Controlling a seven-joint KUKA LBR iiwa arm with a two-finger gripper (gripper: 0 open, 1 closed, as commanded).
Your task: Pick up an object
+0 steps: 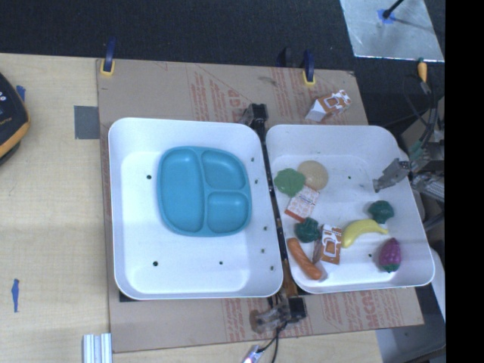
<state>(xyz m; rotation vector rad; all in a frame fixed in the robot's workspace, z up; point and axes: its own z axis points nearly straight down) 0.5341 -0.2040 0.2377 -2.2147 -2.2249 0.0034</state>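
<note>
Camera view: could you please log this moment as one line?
gripper: over right white bin, at its right edge | holding: nothing seen | nearest: dark green toy vegetable | blue divided plate: left white bin

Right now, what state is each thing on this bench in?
Blue divided plate: flat in the left bin, nothing on it.
Banana: lying loose in the right bin.
Carrot: lying by the bin's near edge.
Purple fruit: loose, untouched.
Small carton: tipped over on the cardboard outside the bins.
Hand: over the right bin's far right side, gripping nothing.
</note>
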